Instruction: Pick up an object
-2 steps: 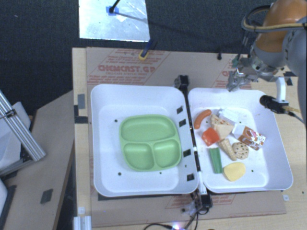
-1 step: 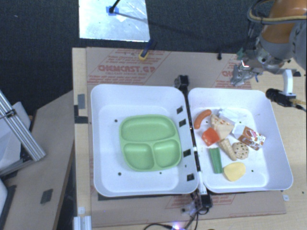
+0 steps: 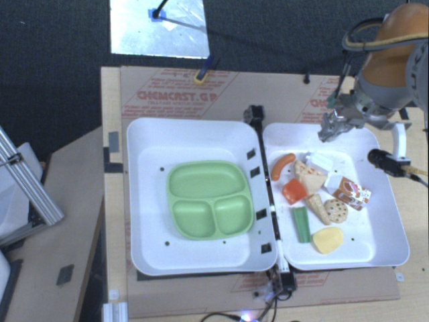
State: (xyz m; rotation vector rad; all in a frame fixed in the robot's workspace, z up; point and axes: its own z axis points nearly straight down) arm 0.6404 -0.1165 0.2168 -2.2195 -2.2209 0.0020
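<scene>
The right bin (image 3: 382,247) holds several toy foods: a red sausage (image 3: 282,166), a red pepper piece (image 3: 293,191), a tan wedge (image 3: 309,177), a white block (image 3: 324,162), a green stick (image 3: 301,224), a yellow piece (image 3: 327,239), a cookie (image 3: 335,210) and a red and white packet (image 3: 352,193). My gripper (image 3: 330,130) hangs over the far edge of this bin, above and behind the white block, touching none of the foods. Nothing shows between its fingertips.
The left bin (image 3: 144,180) holds a green three-compartment tray (image 3: 208,198). A black divider with clips (image 3: 261,180) runs between the bins. A black fitting (image 3: 382,159) sticks in at the right bin's right rim. A shiny plate (image 3: 159,19) lies beyond the bench.
</scene>
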